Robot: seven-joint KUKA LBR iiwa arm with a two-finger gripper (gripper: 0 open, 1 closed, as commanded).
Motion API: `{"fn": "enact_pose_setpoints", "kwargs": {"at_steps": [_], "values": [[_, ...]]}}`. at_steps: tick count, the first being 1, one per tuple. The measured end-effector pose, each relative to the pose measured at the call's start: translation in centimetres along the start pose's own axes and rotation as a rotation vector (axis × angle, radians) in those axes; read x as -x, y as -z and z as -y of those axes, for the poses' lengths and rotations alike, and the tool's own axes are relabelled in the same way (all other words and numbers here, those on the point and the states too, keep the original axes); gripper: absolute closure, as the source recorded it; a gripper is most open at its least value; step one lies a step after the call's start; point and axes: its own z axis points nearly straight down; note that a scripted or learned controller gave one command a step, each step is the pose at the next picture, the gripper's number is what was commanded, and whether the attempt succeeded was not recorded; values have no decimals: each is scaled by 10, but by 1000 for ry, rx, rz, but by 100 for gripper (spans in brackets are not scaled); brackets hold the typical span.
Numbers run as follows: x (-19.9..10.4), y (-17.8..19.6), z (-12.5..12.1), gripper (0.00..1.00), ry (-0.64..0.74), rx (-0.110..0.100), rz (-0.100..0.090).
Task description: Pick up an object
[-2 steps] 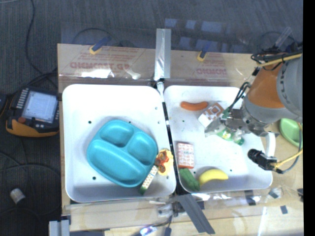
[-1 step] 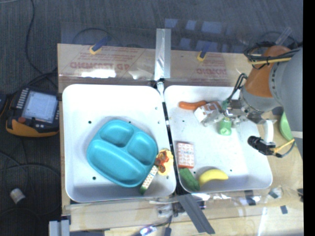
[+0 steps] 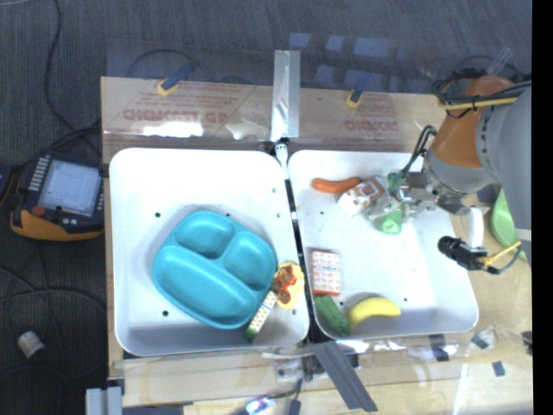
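Where the grey arm reaches into the right white bin (image 3: 449, 305), the gripper (image 3: 399, 199) is seen directly over a small green round object (image 3: 390, 224); its state cannot be told.

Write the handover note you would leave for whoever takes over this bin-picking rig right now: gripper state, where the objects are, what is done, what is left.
Gripper: low in the right bin, at its upper part, over a small green object; whether it holds anything cannot be told.
Right bin: orange carrot and a white piece near the gripper; red-and-white packet at centre-left; banana and a dark green vegetable at the near wall.
Left bin: blue divided tray, with a yellow-orange toy at its right edge.
Done: arm is at the objects.
Left: confirm a grasp and lift one object.
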Motion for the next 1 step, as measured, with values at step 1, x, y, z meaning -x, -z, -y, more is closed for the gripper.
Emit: {"fn": "enact_pose_setpoints", "kwargs": {"at_steps": [1], "values": [[-115,127,32,100,28,-10,-9]]}}
